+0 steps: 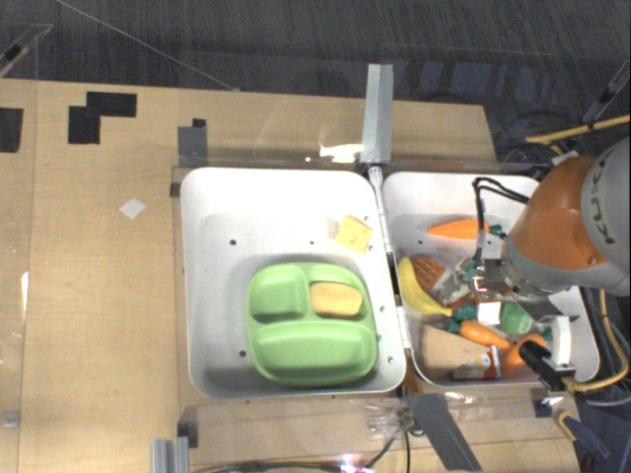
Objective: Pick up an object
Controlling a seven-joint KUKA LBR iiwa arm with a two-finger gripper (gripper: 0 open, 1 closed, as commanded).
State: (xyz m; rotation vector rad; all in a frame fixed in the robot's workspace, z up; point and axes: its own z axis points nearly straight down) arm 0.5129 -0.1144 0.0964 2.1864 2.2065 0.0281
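The right bin [394, 200] holds a pile of toy food. An orange carrot [455, 230] lies near its back, a yellow banana [412, 294] along its left wall, and a brown piece [428, 270] beside the banana. A second carrot [485, 334], a green piece [515, 316], a tan block [446, 344] and a small bottle [475, 368] lie toward the front. My gripper [473, 287] is low over the middle of this pile, next to the brown piece and just above the second carrot. The wrist hides what lies right under it.
The left bin [212, 264] holds a green divided plate [311, 348] with a tan bread-like piece [336, 300] in its right compartment, and a small yellow block [353, 233] near the bin's right wall. A grey post [378, 116] stands behind the wall between the bins. Cables run at the right.
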